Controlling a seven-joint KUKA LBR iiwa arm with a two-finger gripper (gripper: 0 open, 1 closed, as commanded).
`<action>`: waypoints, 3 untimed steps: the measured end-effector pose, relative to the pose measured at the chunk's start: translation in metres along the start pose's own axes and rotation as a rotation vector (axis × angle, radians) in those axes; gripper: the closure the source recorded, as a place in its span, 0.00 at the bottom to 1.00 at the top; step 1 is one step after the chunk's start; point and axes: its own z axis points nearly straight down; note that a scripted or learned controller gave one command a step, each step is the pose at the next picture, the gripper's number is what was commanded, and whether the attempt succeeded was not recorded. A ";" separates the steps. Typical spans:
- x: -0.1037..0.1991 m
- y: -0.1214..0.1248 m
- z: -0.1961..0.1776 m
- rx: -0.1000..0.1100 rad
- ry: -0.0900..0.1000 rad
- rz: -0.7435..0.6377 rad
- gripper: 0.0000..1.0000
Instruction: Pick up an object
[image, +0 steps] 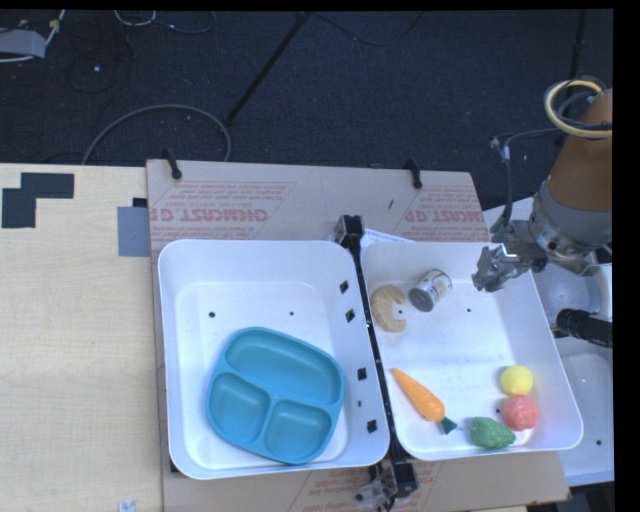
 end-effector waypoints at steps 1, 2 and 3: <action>-0.001 0.001 -0.053 0.000 0.000 0.000 1.00; 0.052 0.002 -0.054 0.006 0.004 -0.003 1.00; 0.106 0.006 -0.052 0.008 0.004 -0.003 1.00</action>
